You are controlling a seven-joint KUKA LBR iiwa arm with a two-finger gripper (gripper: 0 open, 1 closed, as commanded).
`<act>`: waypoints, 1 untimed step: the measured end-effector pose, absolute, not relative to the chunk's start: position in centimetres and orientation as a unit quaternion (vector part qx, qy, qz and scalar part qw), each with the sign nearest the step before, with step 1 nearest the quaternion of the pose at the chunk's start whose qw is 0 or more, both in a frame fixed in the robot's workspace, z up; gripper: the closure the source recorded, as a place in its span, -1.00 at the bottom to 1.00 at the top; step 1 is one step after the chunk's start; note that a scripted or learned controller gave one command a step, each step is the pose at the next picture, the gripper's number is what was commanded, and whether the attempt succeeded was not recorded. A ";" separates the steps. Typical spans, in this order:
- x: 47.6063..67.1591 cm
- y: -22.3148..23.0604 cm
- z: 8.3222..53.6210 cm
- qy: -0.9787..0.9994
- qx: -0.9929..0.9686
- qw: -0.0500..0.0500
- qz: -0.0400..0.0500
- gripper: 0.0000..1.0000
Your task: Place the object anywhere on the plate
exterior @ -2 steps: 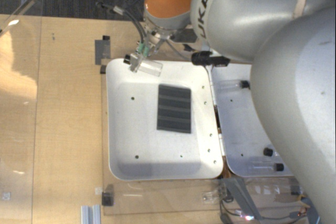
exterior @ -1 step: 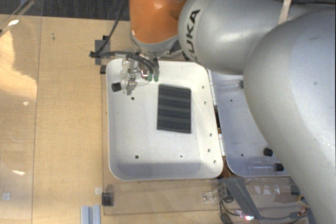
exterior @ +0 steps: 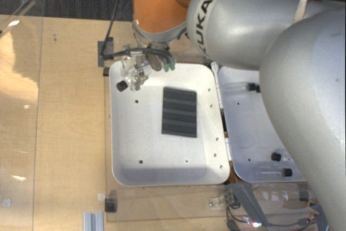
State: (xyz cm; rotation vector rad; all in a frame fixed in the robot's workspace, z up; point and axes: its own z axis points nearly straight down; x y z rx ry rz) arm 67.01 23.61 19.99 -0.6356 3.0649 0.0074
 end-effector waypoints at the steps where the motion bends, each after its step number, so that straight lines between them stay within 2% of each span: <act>1: 67.0 23.6 21.3 0.895 -0.446 0.006 0.001 1.00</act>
